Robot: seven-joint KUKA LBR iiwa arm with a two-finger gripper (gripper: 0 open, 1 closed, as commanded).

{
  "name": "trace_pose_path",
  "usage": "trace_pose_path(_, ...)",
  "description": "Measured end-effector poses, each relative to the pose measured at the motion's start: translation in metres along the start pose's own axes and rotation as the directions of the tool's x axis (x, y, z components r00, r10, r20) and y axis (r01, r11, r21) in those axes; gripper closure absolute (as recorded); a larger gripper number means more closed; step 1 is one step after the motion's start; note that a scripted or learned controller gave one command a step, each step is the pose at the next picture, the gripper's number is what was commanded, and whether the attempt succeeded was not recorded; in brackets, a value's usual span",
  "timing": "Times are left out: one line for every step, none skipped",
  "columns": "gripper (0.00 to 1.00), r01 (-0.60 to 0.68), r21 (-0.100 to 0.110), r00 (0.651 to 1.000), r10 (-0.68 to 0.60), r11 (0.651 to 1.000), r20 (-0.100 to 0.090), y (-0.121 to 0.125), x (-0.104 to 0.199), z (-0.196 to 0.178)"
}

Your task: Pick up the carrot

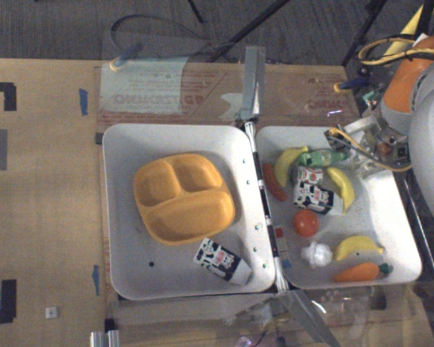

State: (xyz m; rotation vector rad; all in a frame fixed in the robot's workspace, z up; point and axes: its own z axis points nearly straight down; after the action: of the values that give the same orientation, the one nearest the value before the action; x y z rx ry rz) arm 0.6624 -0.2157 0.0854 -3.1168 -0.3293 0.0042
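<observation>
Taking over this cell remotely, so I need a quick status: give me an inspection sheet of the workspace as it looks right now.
Surface: wooden bench bearing left bin and right bin.
Job's things: carrot lies at the right bin's near edge, untouched.
Clutter: right bin has three bananas, tomato, milk carton, white lump; left bin has yellow divided plate and second carton.
Grippers: arm over the right bin's far right corner; fingers cannot be made out.
Cables: yellow cable looped at the wrist.
Surroundings: tripod legs on the floor.
</observation>
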Motion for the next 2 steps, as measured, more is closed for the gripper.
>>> trace_pose_path(1.00, 0.001, 0.000, 1.000, -0.001, 1.000, -0.001, 0.0000, -0.0002, -0.0001)
trace_pose_path(1.00, 0.001, 0.000, 1.000, -0.001, 1.000, -0.001, -0.0002, -0.0006, -0.0002)
